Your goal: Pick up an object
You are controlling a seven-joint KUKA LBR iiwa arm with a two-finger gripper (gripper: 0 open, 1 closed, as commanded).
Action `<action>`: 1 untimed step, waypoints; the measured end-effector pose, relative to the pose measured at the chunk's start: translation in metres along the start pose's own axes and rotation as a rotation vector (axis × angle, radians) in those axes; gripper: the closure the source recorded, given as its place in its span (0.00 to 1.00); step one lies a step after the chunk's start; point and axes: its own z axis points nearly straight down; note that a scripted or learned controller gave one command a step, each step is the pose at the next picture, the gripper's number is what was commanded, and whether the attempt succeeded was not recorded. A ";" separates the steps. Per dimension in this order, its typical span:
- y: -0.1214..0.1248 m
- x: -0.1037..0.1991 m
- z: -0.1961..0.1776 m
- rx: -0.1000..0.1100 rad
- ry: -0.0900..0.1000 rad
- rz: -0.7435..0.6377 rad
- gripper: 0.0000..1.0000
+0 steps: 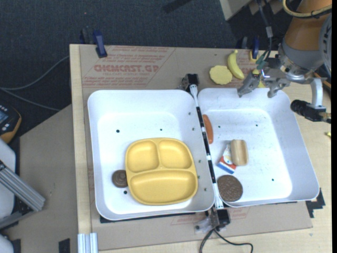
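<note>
My gripper [259, 87] hangs over the far rim of the right bin [274, 141], its two fingers spread open with nothing between them. In that bin lie an orange sausage [208, 128] along the left wall, a tan bread roll [239, 152], a red, white and blue packet [227, 162] beside it, and a brown cookie [230, 187] near the front. The left bin [105, 120] holds a yellow divided plate [160, 170] and a small brown cookie [120, 178] at the plate's left.
A toy banana [235, 66] and a yellow round piece [221, 75] lie on the cardboard behind the bins, just left of the gripper. A blue clamp [99, 44] sits at the board's far left corner. A black clip [190, 81] sits between the bins.
</note>
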 end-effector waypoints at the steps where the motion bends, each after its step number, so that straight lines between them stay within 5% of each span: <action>1: -0.090 0.023 0.128 0.009 0.003 0.002 0.00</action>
